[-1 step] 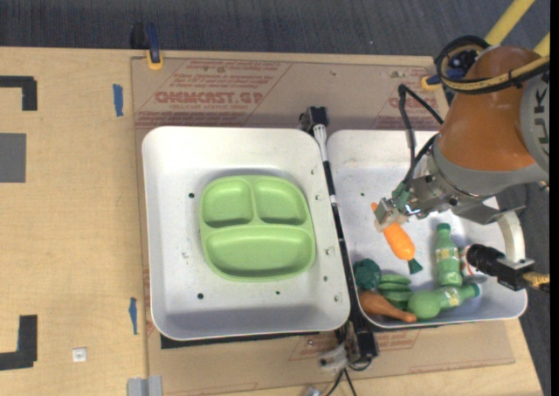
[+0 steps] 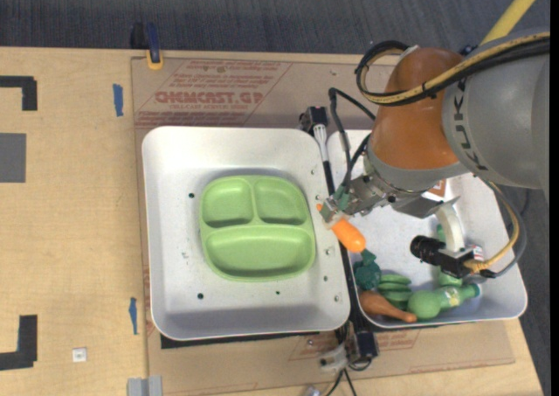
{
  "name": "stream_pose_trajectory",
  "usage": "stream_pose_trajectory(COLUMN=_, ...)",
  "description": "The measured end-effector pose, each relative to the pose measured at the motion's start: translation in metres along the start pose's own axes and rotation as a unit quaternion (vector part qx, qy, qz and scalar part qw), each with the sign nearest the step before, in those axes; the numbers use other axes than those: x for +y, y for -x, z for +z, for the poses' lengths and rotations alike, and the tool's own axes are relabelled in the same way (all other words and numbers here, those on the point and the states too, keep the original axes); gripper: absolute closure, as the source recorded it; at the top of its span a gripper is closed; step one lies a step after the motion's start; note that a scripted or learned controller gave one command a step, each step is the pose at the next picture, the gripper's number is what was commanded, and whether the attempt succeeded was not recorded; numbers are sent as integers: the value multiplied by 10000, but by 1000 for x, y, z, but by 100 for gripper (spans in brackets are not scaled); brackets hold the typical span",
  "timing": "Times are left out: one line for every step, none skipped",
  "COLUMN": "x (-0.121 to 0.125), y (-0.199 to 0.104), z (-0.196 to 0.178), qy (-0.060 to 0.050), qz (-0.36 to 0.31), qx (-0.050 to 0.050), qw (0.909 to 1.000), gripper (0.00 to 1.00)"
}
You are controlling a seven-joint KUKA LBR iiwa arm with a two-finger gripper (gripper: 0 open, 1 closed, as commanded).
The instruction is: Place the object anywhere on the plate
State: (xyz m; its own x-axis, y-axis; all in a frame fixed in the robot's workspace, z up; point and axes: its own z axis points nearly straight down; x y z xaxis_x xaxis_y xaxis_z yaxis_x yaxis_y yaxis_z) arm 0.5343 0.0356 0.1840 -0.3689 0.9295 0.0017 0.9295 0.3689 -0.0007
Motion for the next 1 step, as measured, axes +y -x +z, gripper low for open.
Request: stream_pose_trajectory(x=51, y=-66, z=-30, qy=30, qz=632, qx=-1, qw=9980, gripper=100)
